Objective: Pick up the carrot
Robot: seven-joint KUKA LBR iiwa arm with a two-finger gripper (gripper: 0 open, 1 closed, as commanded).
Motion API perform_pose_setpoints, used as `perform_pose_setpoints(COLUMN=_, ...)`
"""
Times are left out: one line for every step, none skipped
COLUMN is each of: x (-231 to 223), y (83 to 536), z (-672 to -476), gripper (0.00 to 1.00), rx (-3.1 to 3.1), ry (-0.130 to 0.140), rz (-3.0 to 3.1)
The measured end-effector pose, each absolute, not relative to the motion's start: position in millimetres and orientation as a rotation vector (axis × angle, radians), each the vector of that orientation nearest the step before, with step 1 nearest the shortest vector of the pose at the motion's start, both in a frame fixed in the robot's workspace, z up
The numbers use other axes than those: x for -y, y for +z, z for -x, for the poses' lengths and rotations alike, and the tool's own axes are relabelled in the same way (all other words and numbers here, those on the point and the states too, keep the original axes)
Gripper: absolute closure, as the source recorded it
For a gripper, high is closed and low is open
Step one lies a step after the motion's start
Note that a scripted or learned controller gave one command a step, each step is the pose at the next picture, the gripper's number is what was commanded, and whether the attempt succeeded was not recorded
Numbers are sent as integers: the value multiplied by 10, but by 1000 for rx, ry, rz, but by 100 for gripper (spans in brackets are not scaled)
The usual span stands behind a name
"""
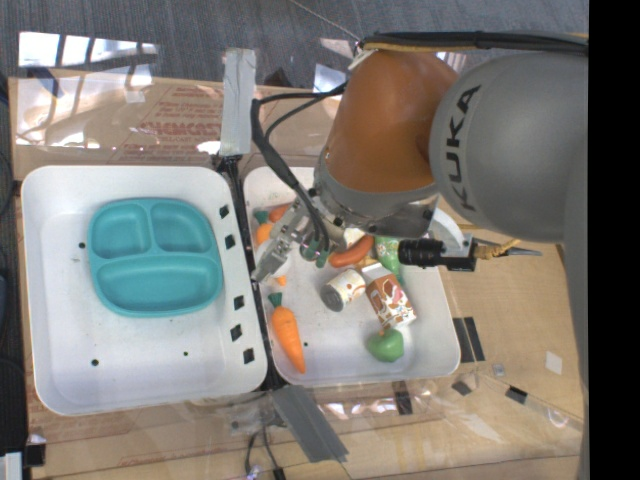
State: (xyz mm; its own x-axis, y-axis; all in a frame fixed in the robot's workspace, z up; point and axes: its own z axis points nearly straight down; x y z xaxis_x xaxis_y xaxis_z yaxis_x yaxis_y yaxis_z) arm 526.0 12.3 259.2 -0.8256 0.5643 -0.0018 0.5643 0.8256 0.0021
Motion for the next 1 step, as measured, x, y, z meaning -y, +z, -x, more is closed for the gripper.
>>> perform_pose_setpoints(x=-327, y=2000, z=-5093, gripper=100, rx=-3005, ry=-4, rz=-936)
